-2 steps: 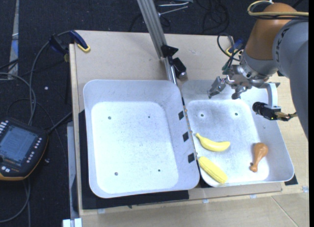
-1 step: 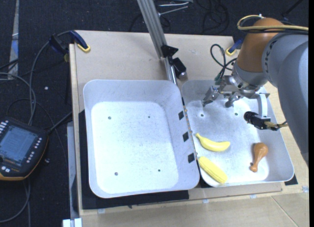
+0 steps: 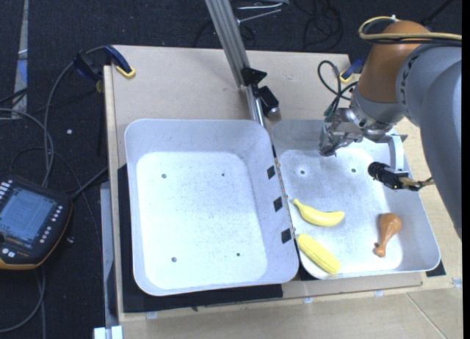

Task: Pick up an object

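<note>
Nearest, a stubby yellow piece [image 3: 317,254] lies at the near-left corner of the right bin [image 3: 346,187], with a curved yellow banana [image 3: 319,215] just beyond it and a brown drumstick [image 3: 387,232] to the right. The hand [image 3: 329,145] hangs over the bin's far-left part; I cannot tell whether it is wide or narrow.

Grey arm [image 3: 440,88], orange band [image 3: 385,66], dark gripper [image 3: 328,145].

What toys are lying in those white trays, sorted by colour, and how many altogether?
Yellow: 2, a banana and a second yellow oblong piece
Brown: 1, a drumstick
Total: 3, all in the right-hand tray
</note>
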Controlling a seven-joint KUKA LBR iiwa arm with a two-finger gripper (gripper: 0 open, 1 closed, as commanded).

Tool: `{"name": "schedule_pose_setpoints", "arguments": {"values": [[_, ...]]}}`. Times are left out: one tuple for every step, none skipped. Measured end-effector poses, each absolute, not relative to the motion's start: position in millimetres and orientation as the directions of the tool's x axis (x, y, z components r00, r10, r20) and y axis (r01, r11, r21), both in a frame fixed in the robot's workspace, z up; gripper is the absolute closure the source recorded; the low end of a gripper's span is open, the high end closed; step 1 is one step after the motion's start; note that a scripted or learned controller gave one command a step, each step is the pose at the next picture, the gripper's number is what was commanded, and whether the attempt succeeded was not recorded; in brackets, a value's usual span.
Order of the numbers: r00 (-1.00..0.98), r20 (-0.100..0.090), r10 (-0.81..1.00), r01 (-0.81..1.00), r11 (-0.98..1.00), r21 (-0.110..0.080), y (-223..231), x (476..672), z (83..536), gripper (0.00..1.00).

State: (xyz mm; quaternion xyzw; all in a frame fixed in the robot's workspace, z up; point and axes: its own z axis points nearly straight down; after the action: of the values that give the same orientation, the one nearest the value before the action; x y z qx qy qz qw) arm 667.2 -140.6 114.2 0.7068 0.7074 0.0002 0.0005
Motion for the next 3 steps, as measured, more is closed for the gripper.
{"name": "schedule_pose_setpoints", "arguments": {"values": [[0.000, -0.001, 1.000, 1.000, 0.000, 0.004, -143.3, 667.1, 156.9, 1.00], [0.000, -0.001, 1.000, 1.000, 0.000, 0.005, -150.9, 661.5, 207.8, 1.00], [0.000, 0.000, 1.000, 1.000, 0.000, 0.003, -150.9, 662.1, 239.6, 1.00]]}}
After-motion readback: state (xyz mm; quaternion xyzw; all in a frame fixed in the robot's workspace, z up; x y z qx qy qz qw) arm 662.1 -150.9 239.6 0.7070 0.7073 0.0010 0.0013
